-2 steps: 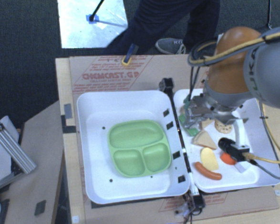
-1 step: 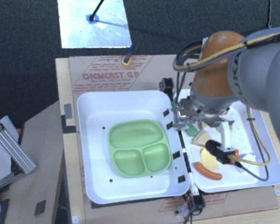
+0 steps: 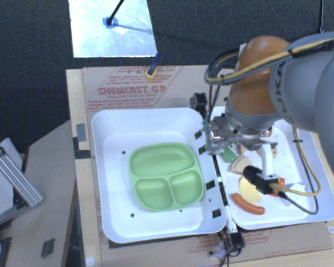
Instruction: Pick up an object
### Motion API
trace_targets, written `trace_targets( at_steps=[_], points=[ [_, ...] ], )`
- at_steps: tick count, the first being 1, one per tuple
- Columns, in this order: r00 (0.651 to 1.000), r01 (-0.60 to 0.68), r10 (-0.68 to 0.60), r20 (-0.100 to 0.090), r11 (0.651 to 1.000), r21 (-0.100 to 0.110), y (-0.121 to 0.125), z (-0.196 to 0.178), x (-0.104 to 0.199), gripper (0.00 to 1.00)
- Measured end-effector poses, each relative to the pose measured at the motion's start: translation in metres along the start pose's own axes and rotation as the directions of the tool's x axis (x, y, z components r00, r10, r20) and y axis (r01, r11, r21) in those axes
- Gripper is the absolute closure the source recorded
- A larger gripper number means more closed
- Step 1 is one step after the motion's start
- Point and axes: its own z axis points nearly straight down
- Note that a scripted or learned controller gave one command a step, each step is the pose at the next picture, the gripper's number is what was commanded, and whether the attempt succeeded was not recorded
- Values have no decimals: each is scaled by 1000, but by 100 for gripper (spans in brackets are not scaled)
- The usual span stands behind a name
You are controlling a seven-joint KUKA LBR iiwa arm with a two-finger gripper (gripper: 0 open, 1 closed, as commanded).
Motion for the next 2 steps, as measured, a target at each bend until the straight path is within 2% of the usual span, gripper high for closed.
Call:
trace_targets(
  at_steps=[1,2],
  points=[
    [1000,1,-1,-1,1000,-1,0,-18,7,100],
    [1000,-6,6,1,1000,1,5,-4,-8,100]
  ],
)
